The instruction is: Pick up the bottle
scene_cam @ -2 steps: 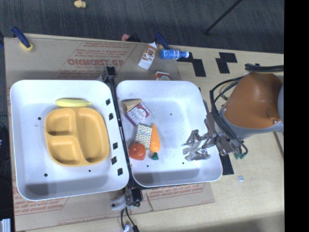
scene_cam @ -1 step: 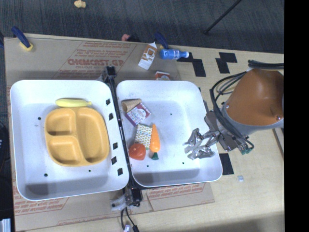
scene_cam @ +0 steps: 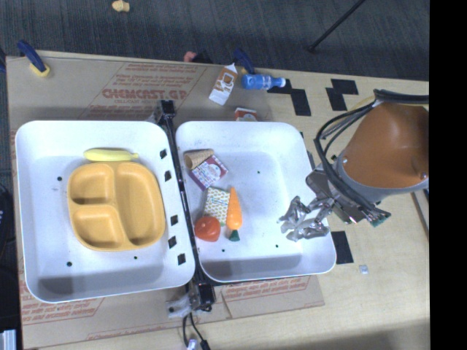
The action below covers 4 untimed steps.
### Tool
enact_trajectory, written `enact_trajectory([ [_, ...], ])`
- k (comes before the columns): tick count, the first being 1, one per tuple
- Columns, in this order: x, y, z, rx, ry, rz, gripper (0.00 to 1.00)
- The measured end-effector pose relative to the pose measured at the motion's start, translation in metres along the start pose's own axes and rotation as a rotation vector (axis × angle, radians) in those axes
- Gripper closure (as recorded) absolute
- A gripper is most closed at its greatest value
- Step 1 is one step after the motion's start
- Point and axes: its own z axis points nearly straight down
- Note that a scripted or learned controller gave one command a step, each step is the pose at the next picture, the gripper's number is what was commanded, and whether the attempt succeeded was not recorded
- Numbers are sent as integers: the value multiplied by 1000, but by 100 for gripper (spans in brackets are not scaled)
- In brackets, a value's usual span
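- The arm's orange band (scene_cam: pixel 385 148) rises closest to the lens, at the right of the bench (scene_cam: pixel 379 297).
- Below it the gripper (scene_cam: pixel 303 221) hangs over the right bin (scene_cam: pixel 252 265), near that bin's right wall; its metal fingers (scene_cam: pixel 294 211) stand spread apart with nothing between them.
- The bottle (scene_cam: pixel 259 82), blue with a clear part, lies on its side on the bench beyond the right bin's far edge, well apart from the gripper.
- In the right bin's left part: a carrot (scene_cam: pixel 233 210), a tomato (scene_cam: pixel 207 228), a checkered packet (scene_cam: pixel 216 202) and a red-labelled packet (scene_cam: pixel 207 171).
- The left bin (scene_cam: pixel 44 268) holds a yellow divided plate (scene_cam: pixel 117 204), with a banana (scene_cam: pixel 111 154) just beyond it.
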Motion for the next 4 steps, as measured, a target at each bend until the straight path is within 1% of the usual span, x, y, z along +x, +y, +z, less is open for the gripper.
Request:
enact_trajectory([
  [1,1,1,46,-5,3,-426,100],
  [2,7,5,-1,-1,0,-712,100],
  [3,7,6,12,-5,2,-958,100],
  [4,3,12,30,-8,2,-1342,100],
])
